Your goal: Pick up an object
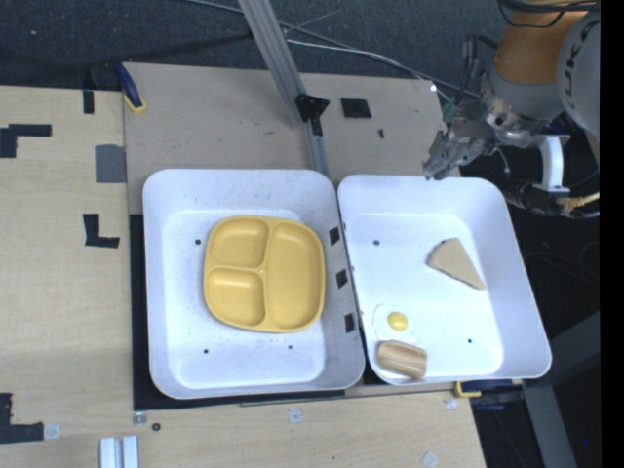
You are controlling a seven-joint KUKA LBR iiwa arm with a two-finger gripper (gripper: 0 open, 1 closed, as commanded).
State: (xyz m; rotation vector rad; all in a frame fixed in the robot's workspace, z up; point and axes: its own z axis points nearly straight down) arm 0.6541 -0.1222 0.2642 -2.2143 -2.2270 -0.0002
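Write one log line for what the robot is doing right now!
gripper: above right bin's far rim | tan wedge, fried egg, bread roll: in right bin | yellow divided plate: left bin

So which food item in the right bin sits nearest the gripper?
The tan wedge-shaped slice, in the upper right part of the right bin. The fried egg and bread roll lie at the near edge, farther from the gripper.
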